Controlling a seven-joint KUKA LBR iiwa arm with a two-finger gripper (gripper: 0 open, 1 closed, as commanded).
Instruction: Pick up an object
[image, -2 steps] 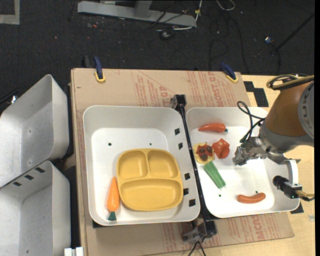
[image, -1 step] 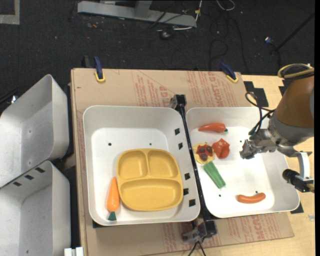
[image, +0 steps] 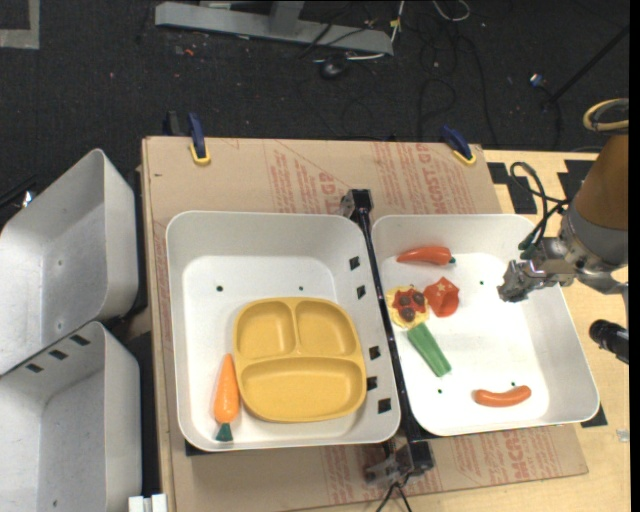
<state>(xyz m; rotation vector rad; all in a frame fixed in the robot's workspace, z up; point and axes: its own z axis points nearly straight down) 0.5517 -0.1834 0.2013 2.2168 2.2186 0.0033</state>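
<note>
- The gripper (image: 512, 283) is seen over the right bin (image: 560, 345), above that bin's right wall and level with its far half.
- Whether the gripper is released or clenched cannot be told; nothing is seen to be carried by it.
- The arm (image: 600, 215), grey with an orange section above the wrist, is seen reaching in past the right bin's right rim.
- A red chili pepper (image: 425, 256) is laid near the right bin's far left corner, lengthwise across the bin.
- A red bell pepper piece (image: 443, 296) is found just nearer than the chili, toward the right bin's left wall.
- A small pizza-like toy (image: 407, 305) with red spots on yellow is placed just beside the bell pepper piece, closer still to the right bin's left wall.
- A green vegetable piece (image: 429, 351) is laid at a slant just nearer than the pizza-like toy, in the right bin's left half.
- An orange-red sausage (image: 501, 396) is laid near the right bin's near wall, well apart from the gripper.
- A left bin (image: 200, 300) is set against the right bin's left wall.
- A yellow divided tray (image: 300, 359) is held in it, and an orange carrot (image: 226, 395) is laid just beside the tray, on the side away from the right bin.
</note>
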